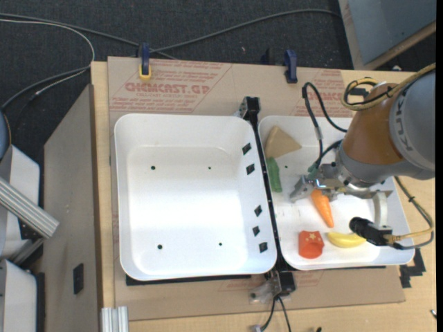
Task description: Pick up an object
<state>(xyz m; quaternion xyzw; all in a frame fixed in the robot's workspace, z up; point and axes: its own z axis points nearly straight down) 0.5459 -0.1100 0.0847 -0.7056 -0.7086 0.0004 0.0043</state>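
My gripper (309, 185) hangs over the middle of the right bin (294, 120), under the grey arm with its orange band. An orange carrot (322, 208) lies just below and right of the gripper, its top end touching or nearly touching it. A green stick (275, 174) lies to the gripper's left, along the bin's left wall. A tan wedge (280, 142) rests at the bin's far left. A red pepper (311, 244) and a yellow banana (345, 239) lie at the near edge. Nothing is seen held.
The left bin (128, 185) stands beside the right one, with a black divider strip (258, 178) between them. Blue and yellow clamps (145, 59) hold the cardboard base at the far edge. The arm covers the right bin's right part.
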